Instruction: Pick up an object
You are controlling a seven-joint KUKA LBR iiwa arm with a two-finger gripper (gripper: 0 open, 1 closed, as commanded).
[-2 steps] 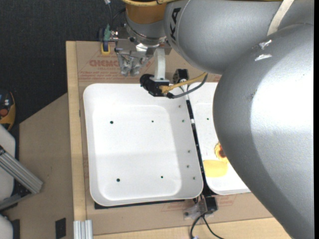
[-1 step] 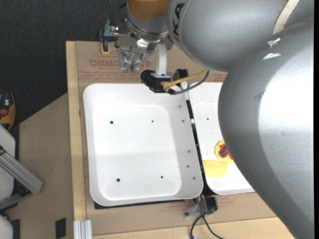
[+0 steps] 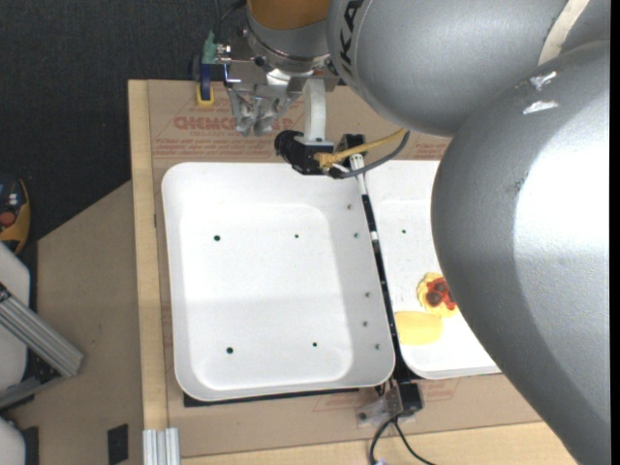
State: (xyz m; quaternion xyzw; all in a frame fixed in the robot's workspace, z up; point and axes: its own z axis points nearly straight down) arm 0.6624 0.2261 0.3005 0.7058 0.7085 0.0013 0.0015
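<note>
Bench with two white bins point(image 3: 194, 260), yellow object point(image 3: 418, 327) well apart from end effector point(image 3: 254, 119), grip state unclear.

Bright, soft shadow, blurred arm point(image 3: 504, 163).

Glossy smooth white plastic bins point(image 3: 194, 260) sit beneath a satin-grey metal arm point(image 3: 504, 163).

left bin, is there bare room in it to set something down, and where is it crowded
The left bin has a bare floor from rim to rim. It is crowded in the right bin, where a yellow object and a red object lie beside the arm.
</note>
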